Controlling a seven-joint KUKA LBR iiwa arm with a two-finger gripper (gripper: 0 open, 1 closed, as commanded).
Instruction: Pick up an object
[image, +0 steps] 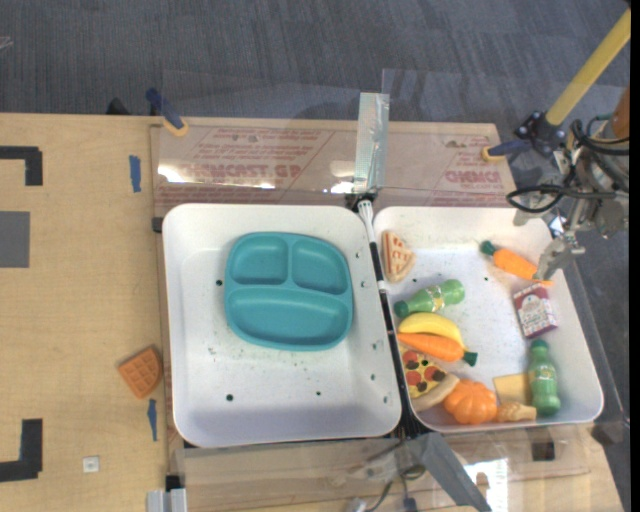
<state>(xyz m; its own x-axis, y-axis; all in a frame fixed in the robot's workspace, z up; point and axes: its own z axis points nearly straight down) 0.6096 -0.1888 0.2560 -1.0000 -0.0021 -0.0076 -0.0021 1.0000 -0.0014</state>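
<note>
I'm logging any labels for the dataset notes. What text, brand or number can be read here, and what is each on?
Red lettering on the clear panel behind the left bin: seen mirrored and blurred, not readable.
Red lettering on the clear panel behind the right bin: likewise not readable.
Small carton in the right bin: printed face too small to read.
Green bottle: label too small to read.

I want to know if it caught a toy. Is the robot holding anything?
Nothing held. The gripper hangs over the right bin, beside the small carrot.
</note>
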